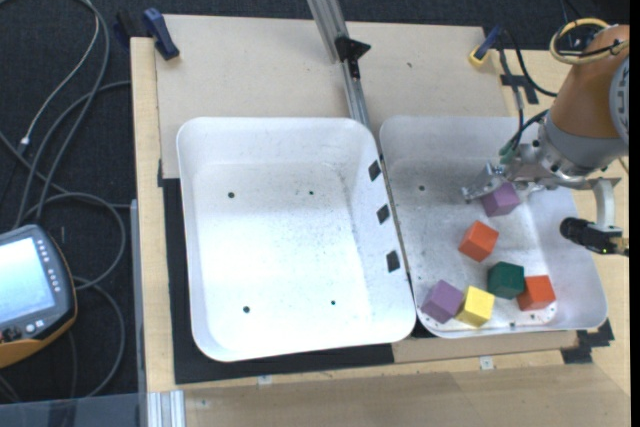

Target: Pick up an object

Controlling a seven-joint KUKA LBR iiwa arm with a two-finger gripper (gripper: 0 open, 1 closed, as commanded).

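Claw (497,183) sits low in the right bin (570,315), right over a purple cube (501,200), but I can't tell if it's gripping. I'd centre on the cube and lift straight, since the orange cube (479,241) is near. Left bin (200,155) sits on a pale bench (250,65); cables and dark floor (60,65) around.
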